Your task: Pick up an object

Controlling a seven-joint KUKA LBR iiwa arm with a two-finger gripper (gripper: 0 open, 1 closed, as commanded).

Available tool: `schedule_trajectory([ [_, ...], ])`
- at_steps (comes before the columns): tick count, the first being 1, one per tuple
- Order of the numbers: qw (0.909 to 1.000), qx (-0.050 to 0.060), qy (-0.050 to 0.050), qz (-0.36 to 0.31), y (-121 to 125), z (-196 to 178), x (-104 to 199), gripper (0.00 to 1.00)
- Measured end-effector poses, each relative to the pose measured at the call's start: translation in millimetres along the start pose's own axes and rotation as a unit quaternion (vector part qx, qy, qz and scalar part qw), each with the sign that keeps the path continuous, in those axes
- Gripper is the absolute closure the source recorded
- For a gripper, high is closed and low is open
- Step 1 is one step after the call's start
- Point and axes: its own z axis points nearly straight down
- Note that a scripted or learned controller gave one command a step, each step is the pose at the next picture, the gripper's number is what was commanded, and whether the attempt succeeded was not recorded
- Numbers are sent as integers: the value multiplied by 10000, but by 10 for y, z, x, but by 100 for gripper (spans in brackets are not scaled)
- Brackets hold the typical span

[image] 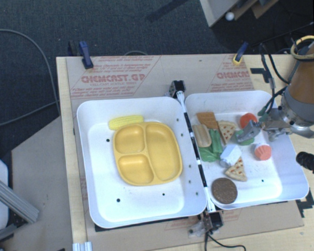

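The right bin holds several toy foods. Among them are a brown toast, a tan bun, a green piece, a pizza slice and a red tomato. An orange-red piece, a white and blue piece, a second pizza wedge and a brown disc lie there too. My gripper hangs low over the bin's middle, just below the tomato and right of the pizza slice. Nothing shows held in it.
The left bin holds a yellow divided plate and a corn cob behind it. The arm comes in over the right bin's far right side. Blue clamps sit on the bench's back edge.
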Motion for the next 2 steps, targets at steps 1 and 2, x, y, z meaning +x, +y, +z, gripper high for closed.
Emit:
schedule_trajectory([
  [1,10000,-4,-8,4,620,1274,-516,0],
  [2,10000,-22,-10,2,631,1169,-511,100],
])
